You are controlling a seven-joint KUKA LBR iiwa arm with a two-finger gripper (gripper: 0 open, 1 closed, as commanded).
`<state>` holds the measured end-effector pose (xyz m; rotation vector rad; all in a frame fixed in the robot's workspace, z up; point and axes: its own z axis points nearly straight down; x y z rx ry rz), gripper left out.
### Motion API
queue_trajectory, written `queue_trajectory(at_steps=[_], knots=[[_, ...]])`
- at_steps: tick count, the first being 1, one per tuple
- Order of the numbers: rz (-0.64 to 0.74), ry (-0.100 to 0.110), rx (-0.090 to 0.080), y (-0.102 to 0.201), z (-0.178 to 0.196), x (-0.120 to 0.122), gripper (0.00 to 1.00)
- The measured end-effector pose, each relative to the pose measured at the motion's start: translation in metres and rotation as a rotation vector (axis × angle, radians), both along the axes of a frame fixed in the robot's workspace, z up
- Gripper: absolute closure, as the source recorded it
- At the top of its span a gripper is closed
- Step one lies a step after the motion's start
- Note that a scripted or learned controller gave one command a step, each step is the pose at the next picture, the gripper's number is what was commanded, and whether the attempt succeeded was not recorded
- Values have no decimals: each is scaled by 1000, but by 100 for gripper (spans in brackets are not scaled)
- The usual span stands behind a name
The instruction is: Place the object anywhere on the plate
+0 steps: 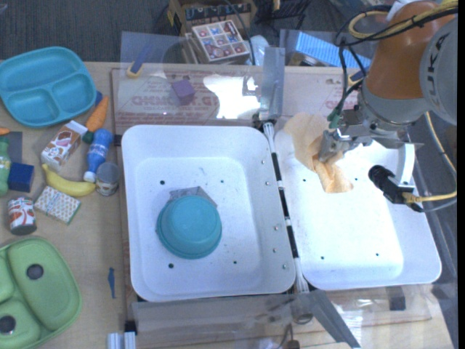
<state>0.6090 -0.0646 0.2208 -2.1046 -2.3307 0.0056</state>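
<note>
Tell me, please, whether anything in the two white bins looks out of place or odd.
Yes. A teal bowl lies upside down in the left bin, on a grey scrap, with no plate visible in either bin. In the right bin, the hand is at a crumpled tan cloth bunched against the upper left corner.

Strong light from above floods the scene, and the right bin [363, 260] is so overexposed that its floor washes to flat white with little surface detail. A hard patch of glare sits on the clear sheet [225, 97] behind the bins, while the left bin [145, 166] shows only soft, faint shadows around the teal bowl [189, 226]. The end effector [333, 145] looks slightly blurred, and the area beyond the worktop [73, 231] is dim.
</note>
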Motion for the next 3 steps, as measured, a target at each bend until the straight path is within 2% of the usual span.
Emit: queue_trajectory(at_steps=[1,2,3], knots=[[179,3,2,91,-13,-37,100],[218,4,2,165,-24,-67,100],[304,5,2,208,5,-106,100]])
